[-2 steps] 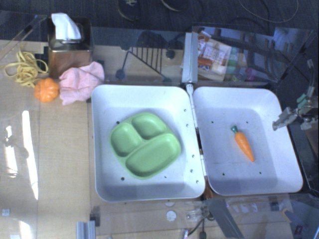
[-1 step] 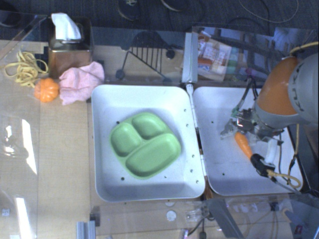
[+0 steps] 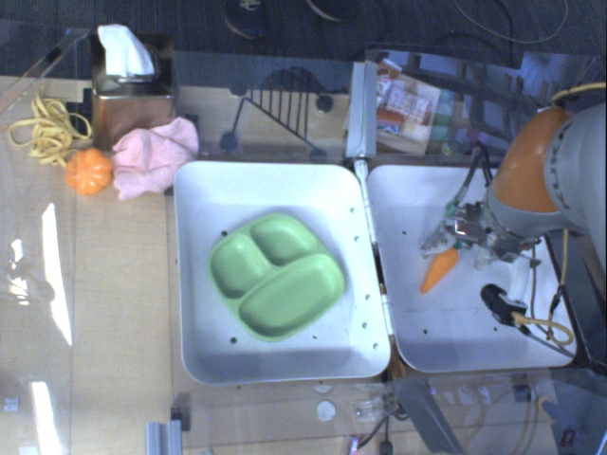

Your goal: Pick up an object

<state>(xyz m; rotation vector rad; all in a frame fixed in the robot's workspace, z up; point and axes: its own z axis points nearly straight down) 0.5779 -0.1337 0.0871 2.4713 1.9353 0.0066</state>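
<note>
Orange and tapered, the carrot (image 3: 438,271) lies in the right bin (image 3: 417,339), near that bin's left wall and tilted, its thick end touching the gripper (image 3: 453,240). Whether the gripper is released or clenched I cannot tell; the metal parts blur together there, so I would not call the carrot held. To do this step well, I judge the gripper should straddle the carrot across its thick upper part, settle low before clenching, then lift straight up. A green divided tray (image 3: 276,275) sits in the left bin (image 3: 199,349).
</note>
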